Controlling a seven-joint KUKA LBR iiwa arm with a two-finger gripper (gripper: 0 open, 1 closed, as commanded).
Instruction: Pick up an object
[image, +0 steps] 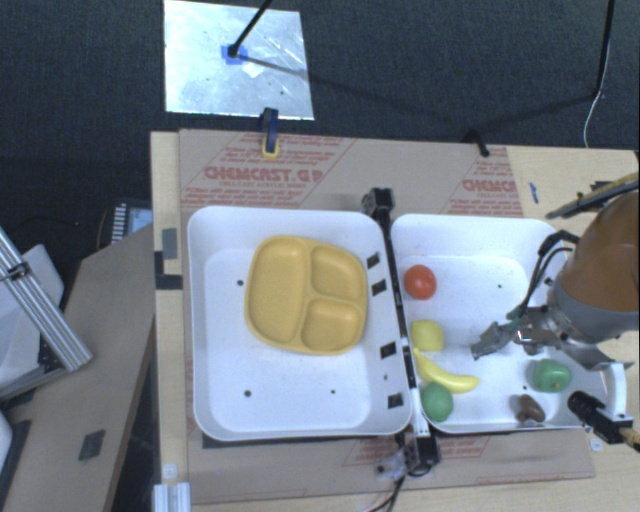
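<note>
The bench carries two shallow white bins side by side. The left bin holds a yellow divided plate with three compartments, lying near the bin's middle toward its far edge.

The right bin holds the loose items. An orange-red ball lies near its left wall, about halfway along. Nearer the front, a lemon sits just beside that same wall, and a banana lies just in front of the lemon, angled toward the bin's middle. A green round fruit rests in the front left corner, touching or nearly touching the banana's near end. A second green fruit lies toward the front right corner, with a small brown object just in front of it by the front wall.

The arm leans over the right bin's right side. Its gripper hangs low over the bin's middle, between the lemon and the second green fruit; I cannot tell how far apart the fingers are, and nothing can be seen held between them.
</note>
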